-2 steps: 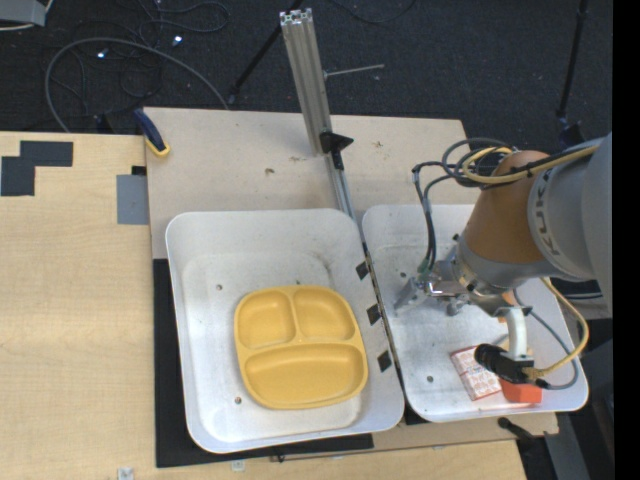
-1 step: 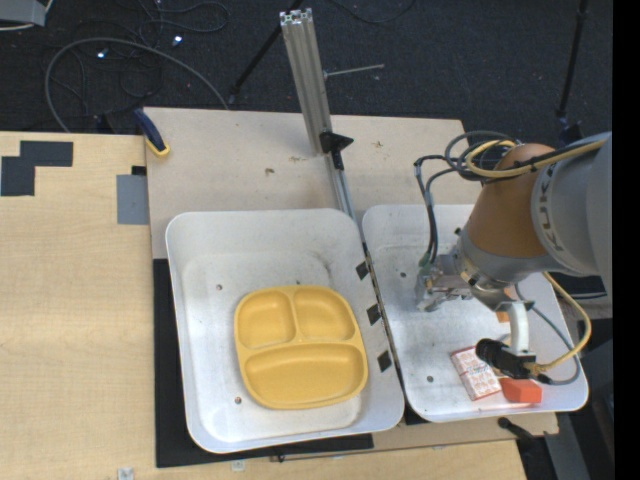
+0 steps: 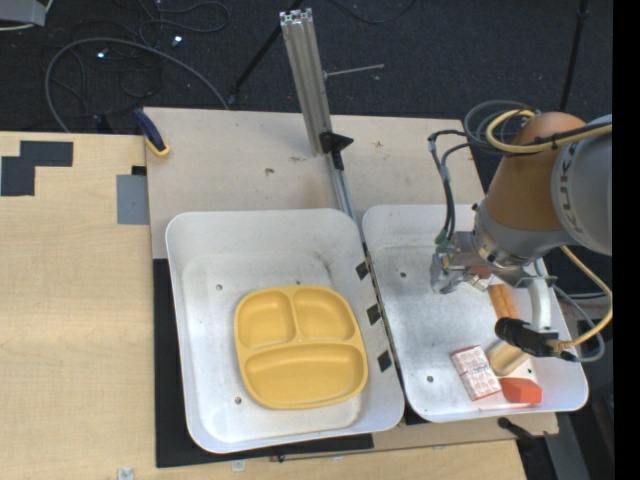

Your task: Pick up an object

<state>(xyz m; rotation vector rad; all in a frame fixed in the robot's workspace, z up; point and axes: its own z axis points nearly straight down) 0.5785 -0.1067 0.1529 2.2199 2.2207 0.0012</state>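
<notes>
Orange wedge (image 3: 520, 392) and red-white box (image 3: 475, 372) crowd right bin's (image 3: 420, 318) corner | tool (image 3: 453, 271) sits apart over bare floor; spread or pinched, can't tell | risk: closing here grabs nothing

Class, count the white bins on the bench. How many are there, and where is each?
2. The left bin holds a yellow divided plate; the right bin sits beside it, under the arm. None seems hidden.
</notes>
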